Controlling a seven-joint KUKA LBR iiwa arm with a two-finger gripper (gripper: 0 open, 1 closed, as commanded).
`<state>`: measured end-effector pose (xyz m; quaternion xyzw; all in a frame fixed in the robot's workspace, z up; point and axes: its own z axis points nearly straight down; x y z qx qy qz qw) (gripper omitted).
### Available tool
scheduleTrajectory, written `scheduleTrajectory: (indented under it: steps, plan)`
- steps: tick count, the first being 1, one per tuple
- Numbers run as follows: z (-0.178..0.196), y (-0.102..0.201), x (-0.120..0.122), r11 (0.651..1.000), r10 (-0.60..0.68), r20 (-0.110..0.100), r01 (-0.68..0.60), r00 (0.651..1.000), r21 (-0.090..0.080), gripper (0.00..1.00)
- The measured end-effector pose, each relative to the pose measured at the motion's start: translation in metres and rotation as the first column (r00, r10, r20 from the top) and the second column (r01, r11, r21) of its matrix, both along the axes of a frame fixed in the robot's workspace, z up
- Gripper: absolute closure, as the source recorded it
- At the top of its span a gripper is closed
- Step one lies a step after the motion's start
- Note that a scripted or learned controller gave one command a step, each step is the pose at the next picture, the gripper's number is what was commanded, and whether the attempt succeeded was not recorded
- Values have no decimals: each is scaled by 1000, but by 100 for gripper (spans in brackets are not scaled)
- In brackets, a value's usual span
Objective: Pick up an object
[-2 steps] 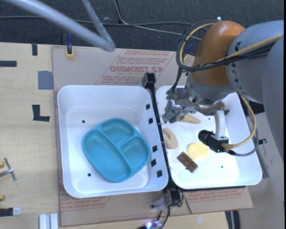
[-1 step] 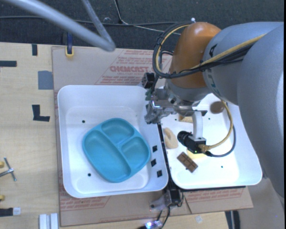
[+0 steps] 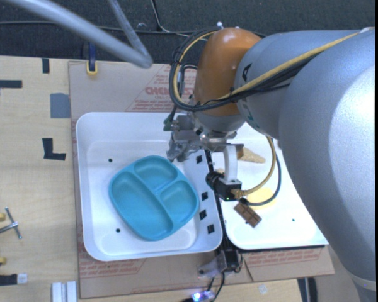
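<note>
One glossy blue sectioned plate (image 3: 154, 197) in white bin (image 3: 91, 168).

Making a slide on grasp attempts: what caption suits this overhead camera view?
KUKA arm's gripper poised at the rim of a blue divided plate in the left white bin.

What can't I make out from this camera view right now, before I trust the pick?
- Gripper: in the camera view the wrist covers its fingers, so open, shut or holding cannot be told.
- Right bin: mostly hidden under the arm.
- Tan object in the right bin: partly covered by the wrist, identity unclear.
- Blue plate: fully visible in the left bin.
</note>
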<state>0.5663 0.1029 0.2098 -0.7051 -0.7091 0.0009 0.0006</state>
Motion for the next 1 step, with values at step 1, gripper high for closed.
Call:
scheduleTrajectory:
  steps: [1]
  plan:
    - [0, -2, 0, 1000, -3, -1, 3, 1000, 0, 0]
